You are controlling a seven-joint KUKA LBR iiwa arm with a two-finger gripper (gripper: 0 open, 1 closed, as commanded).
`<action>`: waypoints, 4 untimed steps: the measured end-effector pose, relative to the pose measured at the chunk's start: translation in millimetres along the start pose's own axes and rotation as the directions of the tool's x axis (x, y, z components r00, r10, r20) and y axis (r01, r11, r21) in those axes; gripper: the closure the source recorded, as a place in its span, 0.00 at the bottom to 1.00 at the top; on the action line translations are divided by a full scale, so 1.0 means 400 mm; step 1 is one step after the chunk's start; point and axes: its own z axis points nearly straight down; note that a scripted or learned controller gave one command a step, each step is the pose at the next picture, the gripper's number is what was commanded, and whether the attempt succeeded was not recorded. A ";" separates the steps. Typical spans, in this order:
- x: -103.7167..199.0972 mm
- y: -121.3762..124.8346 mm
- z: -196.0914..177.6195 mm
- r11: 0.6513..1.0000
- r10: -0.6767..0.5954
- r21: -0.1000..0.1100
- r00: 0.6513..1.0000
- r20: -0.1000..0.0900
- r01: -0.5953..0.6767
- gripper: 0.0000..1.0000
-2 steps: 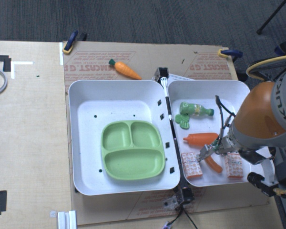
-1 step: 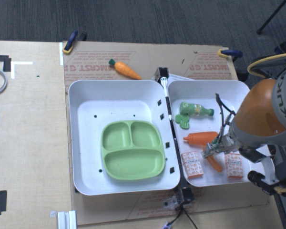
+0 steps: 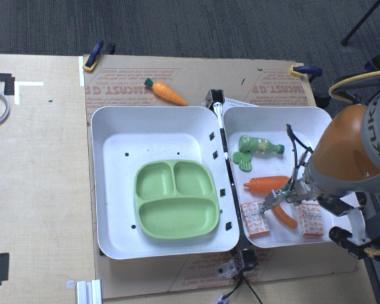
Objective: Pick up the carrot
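Note:
A small orange carrot (image 3: 166, 92) with a green top lies on the cardboard behind the left bin, outside both bins. My gripper (image 3: 280, 199) hangs low in the right bin (image 3: 316, 120), far from that carrot. It sits just below a longer orange tapered piece (image 3: 266, 183) and just above a red-orange sausage (image 3: 283, 216). Nothing shows held in it.
The left bin (image 3: 107, 170) holds a green divided plate (image 3: 176, 199). In the right bin lie a green bottle (image 3: 259, 146), a small green piece (image 3: 244, 162) and two red-and-white packets (image 3: 254, 218) (image 3: 310, 220). A black clip (image 3: 215, 97) joins the bins at the back.

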 end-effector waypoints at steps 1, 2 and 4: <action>-0.002 0.003 -0.024 1.000 0.002 -0.002 1.000 0.001 -0.002 1.00; -0.001 0.003 -0.024 1.000 0.001 -0.002 1.000 0.001 -0.001 0.00; -0.003 0.006 -0.048 1.000 0.003 -0.003 1.000 0.001 -0.003 0.00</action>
